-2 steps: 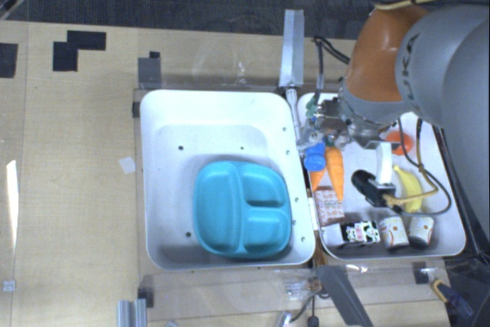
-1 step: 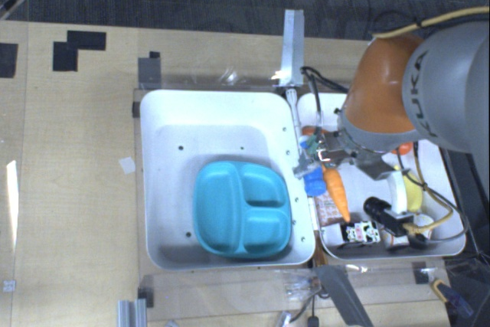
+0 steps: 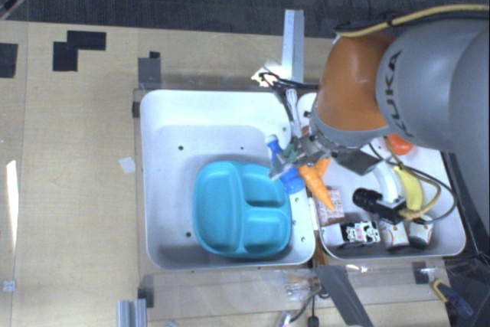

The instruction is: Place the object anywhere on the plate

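Note:
A light blue divided plate (image 3: 241, 209) lies in the left bin (image 3: 176, 134), towards its front right. My gripper (image 3: 291, 157) hangs over the plate's far right corner, close to the wall between the two bins. A small blue object (image 3: 289, 179) shows right at the gripper's tip, with another blue bit (image 3: 272, 143) just above it. Whether the gripper grips it is hidden by the wrist. The grey arm with its orange band (image 3: 356, 88) covers much of the right bin's back.
An orange carrot (image 3: 318, 186) lies in the right bin (image 3: 452, 237) against the dividing wall, just right of the gripper. A banana (image 3: 411, 189), an orange-red item (image 3: 399, 143) and small printed cartons (image 3: 360, 232) lie further right and in front.

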`<move>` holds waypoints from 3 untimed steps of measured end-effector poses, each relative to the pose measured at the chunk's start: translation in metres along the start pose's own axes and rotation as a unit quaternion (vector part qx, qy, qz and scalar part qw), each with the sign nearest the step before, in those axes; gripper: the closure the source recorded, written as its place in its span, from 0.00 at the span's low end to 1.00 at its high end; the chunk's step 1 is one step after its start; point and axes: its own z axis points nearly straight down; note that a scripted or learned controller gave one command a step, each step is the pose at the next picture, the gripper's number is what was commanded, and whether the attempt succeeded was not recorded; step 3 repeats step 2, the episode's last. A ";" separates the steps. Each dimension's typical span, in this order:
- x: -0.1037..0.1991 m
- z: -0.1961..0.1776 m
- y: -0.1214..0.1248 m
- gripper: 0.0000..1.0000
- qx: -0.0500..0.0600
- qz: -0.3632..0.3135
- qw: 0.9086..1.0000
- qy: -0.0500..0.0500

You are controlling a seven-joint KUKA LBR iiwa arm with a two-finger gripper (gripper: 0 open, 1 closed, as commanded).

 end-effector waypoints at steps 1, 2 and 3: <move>0.023 0.000 0.008 1.00 0.000 0.021 1.000 0.000; 0.023 0.000 0.008 0.00 0.000 0.021 1.000 0.000; 0.023 0.000 0.008 0.00 0.000 0.021 1.000 0.000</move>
